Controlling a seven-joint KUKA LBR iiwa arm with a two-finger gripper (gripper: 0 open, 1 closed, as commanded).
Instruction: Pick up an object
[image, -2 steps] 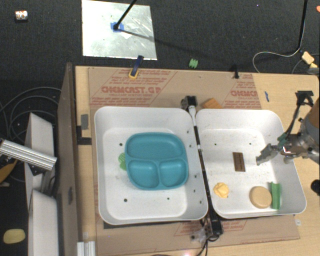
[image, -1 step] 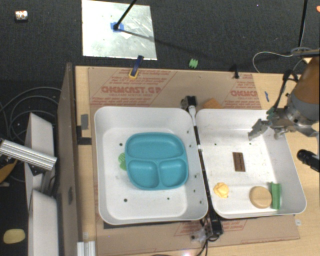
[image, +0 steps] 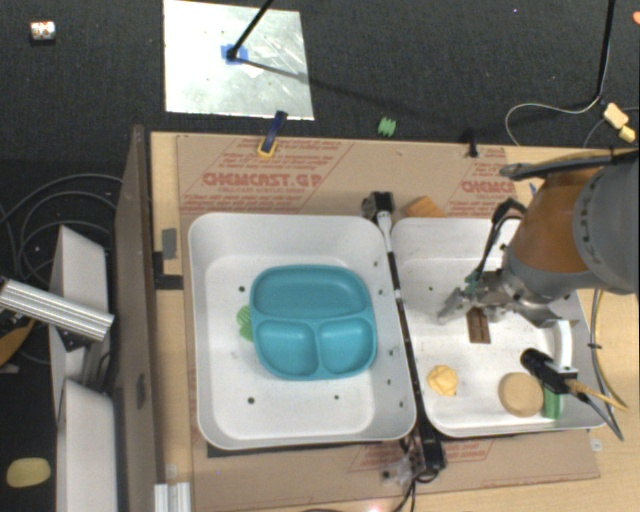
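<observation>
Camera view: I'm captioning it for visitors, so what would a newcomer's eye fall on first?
The blue divided tray in the middle of the left bin stands out most. Next comes the grey and orange arm over the right bin, above a yellow piece and a tan round piece.

2 bins are set side by side. A divided tray (image: 312, 322) is placed in the left bin (image: 215, 300). In the right bin (image: 430, 265), a small lump (image: 443, 380) is found left of a round piece (image: 520, 394), both near the front wall.
</observation>
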